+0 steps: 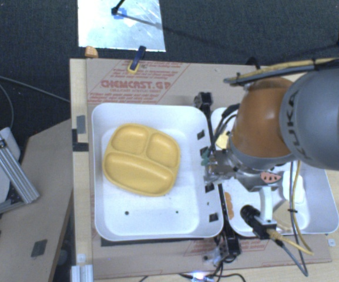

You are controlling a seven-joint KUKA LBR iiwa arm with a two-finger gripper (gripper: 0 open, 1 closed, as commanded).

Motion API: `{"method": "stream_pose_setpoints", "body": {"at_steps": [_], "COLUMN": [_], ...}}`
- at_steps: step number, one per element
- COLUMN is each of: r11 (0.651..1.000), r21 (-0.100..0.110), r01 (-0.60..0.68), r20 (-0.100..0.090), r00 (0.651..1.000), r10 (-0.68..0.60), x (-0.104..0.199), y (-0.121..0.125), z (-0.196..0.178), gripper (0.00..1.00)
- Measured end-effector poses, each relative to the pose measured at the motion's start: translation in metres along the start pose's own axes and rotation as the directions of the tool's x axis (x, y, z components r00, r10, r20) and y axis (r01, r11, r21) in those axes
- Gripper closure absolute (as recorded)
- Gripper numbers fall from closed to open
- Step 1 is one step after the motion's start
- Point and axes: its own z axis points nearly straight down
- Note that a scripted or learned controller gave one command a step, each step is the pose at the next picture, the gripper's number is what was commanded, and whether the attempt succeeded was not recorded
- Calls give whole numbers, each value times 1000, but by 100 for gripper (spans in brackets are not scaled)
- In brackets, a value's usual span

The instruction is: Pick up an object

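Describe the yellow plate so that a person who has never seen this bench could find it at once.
Of the two white bins, take the left bin, away from the arm. The yellow plate lies flat in its upper half. It has three compartments, and nothing else there is yellow and large.

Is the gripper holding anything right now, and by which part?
Cannot be told: the arm hangs over the right bin and hides any hold.

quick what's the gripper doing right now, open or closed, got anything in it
Gripper: cannot be told; it is down in the right bin, hidden under the wrist.
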Motion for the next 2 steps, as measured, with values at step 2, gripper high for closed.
{"method": "stream_pose_setpoints", "body": {"at_steps": [2], "r11": [1000], "r21": [2], "r01": [6], "r20": [0], "r00": [1000], "r10": [-6], "x": [63], "y": [-1], "z": [-11], "gripper": [100]}}
